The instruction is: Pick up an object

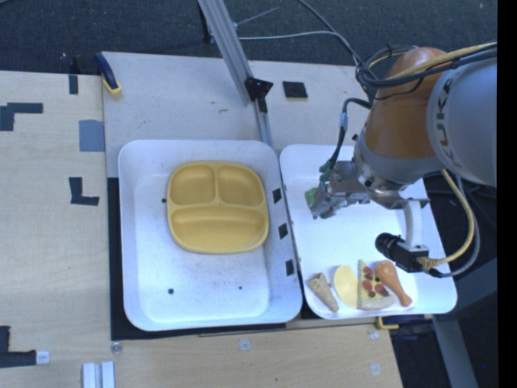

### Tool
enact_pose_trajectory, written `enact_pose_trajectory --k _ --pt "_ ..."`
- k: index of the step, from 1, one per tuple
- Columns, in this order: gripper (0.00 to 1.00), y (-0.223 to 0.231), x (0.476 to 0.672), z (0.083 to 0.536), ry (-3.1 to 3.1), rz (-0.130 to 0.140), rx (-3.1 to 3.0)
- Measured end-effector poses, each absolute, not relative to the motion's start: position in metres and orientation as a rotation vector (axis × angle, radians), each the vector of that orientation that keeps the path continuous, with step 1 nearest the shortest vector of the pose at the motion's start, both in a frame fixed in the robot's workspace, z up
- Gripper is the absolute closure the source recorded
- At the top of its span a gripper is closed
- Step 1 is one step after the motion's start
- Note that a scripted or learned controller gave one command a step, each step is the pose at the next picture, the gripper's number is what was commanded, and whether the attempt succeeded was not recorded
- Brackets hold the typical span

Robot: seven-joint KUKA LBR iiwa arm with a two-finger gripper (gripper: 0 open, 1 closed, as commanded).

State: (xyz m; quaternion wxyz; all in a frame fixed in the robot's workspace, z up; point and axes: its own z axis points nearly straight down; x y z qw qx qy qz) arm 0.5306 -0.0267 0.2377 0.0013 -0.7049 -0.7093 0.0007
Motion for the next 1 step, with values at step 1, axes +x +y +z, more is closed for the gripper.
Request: enact_pose_trajectory --k 1 --pt "1.00 0.0265 0.5250 0.2241 -2.226 0.004 -2.214"
